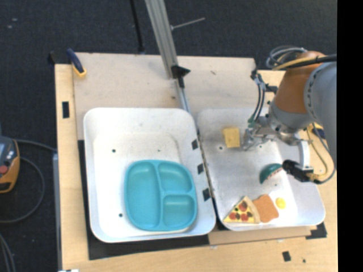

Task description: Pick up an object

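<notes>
Down at the front of the right bin [317, 211] lies a toy pizza slice [240, 212] with red dots on it. Just beside it, on its right, sits an orange piece [265, 208] that looks like bread or a biscuit, and past that a small yellow ball [280, 203]. A little further back rests a green, rounded thing [270, 172] — it is too blurry to say what it is.

Near the back of the same bin sits a small yellow block [231, 137], a bit like a cube of cheese. It lies flat on the bin floor, on its own.

Reaching in from the right, the grey arm [317, 98] with its orange band [292, 89] hangs over the back of this bin. Its gripper [252, 140] is low, just to the right of the yellow block, very close to it. Nothing sits between its fingers — whether they are open or closed is too small and blurry to tell.

Over in the left bin [113, 123] lies a blue plate [160, 195] with three sections, toward the front. Between the two bins, at the back, a silver metal post [161, 30] stands up from the bench [125, 78].
</notes>
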`<move>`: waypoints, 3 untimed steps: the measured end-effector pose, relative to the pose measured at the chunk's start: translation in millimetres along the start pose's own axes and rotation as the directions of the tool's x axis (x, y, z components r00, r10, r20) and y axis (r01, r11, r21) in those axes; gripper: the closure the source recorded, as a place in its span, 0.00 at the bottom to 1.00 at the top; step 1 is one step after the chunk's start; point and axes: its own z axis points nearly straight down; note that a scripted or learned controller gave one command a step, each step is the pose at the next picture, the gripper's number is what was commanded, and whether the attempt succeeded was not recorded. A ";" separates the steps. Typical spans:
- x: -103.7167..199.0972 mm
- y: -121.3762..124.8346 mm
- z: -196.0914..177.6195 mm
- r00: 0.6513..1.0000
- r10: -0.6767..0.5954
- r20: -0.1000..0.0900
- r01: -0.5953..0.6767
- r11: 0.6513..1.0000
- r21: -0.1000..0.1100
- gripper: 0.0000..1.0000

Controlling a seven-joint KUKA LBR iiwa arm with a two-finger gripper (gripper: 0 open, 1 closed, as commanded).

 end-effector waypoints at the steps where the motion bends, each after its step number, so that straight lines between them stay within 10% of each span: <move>1: -2.3 -1.5 -64.8 1.000 0.000 0.000 0.000 1.000 -0.003 1.00; 3: -9.6 -5.7 -156.2 1.000 -0.004 0.000 0.004 1.000 -0.002 1.00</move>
